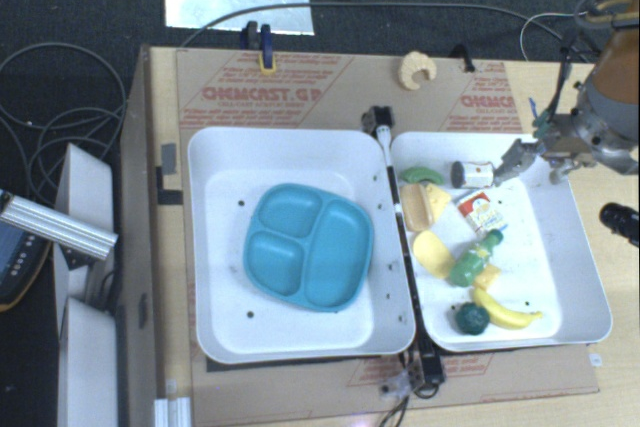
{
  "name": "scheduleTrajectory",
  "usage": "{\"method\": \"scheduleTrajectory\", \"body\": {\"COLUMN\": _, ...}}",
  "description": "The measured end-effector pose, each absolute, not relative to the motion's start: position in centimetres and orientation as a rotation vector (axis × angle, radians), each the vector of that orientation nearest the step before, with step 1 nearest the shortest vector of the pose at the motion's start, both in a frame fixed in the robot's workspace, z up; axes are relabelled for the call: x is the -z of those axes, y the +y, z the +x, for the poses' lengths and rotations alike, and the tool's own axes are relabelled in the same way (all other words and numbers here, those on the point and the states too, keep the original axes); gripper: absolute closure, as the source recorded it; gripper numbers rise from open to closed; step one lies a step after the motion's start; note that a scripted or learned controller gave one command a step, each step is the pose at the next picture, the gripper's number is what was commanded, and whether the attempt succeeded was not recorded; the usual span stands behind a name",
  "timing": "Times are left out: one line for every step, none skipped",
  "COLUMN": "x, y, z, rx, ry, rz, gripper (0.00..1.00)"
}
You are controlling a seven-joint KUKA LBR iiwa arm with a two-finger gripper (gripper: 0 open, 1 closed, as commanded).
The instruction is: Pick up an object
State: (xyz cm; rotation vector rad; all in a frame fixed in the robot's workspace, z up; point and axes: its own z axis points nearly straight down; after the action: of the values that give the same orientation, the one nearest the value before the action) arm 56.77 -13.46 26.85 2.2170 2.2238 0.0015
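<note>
Objects sit clustered in right bin (580, 245): banana (508, 312), dark green ball (471, 319), green bottle (474, 260), yellow pieces, small red/white carton (480, 211). Hand (512, 162) hovers over bin's upper area, just right of a small grey can (471, 174), w/ nothing btwn fingers; spread or pressed together, can't tell. Left bin (215, 215) holds blue divided plate (308, 246). Bin's right half is bare.

right bin (585, 255) has a yellow banana (506, 311) lying near the front, dark green ball (471, 319) just beside it, green bottle (476, 259) tilted mid-bin, red-and-white packet (479, 210) behind that.
</note>
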Motion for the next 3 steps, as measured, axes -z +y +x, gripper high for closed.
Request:
{"method": "scheduleTrajectory", "body": {"x": -8.6, "y": -10.7, "z": 51.9, "rx": -0.004, "ry": 2.222, "rz": 2.219, "gripper": 0.0}}
{"method": "scheduleTrajectory", "body": {"x": -8.6, "y": -13.9, "z": 49.2, "rx": -0.005, "ry": 2.218, "rz": 2.217, "gripper": 0.0}}
{"method": "scheduleTrajectory", "body": {"x": -9.7, "y": -13.7, "z": 49.3, "rx": -0.011, "ry": 2.22, "rz": 2.214, "gripper": 1.0}}
